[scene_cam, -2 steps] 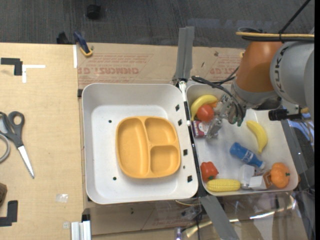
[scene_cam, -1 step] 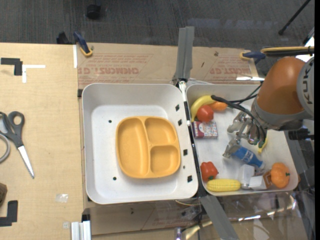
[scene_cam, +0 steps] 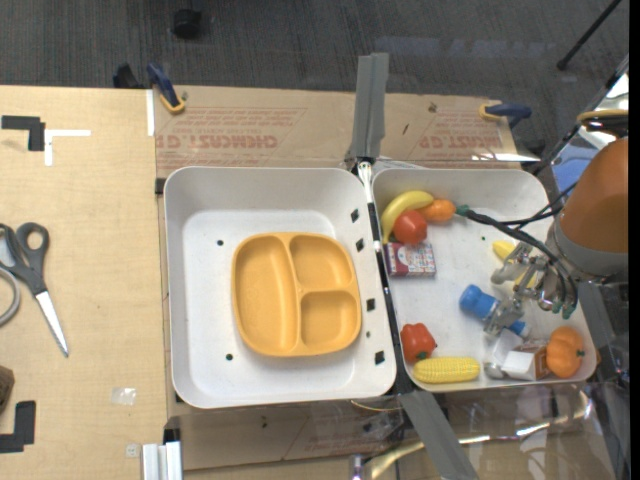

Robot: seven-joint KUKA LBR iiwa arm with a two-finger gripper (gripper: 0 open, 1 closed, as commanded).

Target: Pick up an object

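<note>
The gripper [scene_cam: 512, 290] hangs low over the right-hand shallow white plastic bin [scene_cam: 455, 183], which serves as the landmark here. It stands in that bin's right half, just beside the small blue plastic cup [scene_cam: 478, 301] lying on its side. How far it is open cannot be told: the metal parts are cluttered and blurred against the toys, and nothing is seen held. The position suggests an approach on the blue cup, the nearest candidate for the pick.

In the bin's near right corner sit a small orange toy pumpkin [scene_cam: 565, 351] and a white block-shaped item [scene_cam: 515, 365], close together. Along the near wall lie a yellow toy corn cob [scene_cam: 446, 370] and, just above it, a red toy pepper [scene_cam: 418, 340]. Toward the far left corner a yellow toy banana [scene_cam: 403, 208], an orange toy fruit [scene_cam: 438, 210] and a red toy tomato [scene_cam: 409, 227] cluster, with a small red-and-white printed box [scene_cam: 411, 259] just below. The loose scatter leaves room around most items for a grasp.

To the bin's left, the second white bin [scene_cam: 200, 298] holds a yellow three-compartment plastic plate [scene_cam: 296, 293]. Beyond it, grey-handled scissors [scene_cam: 38, 278] rest on the wooden counter [scene_cam: 80, 188].
</note>
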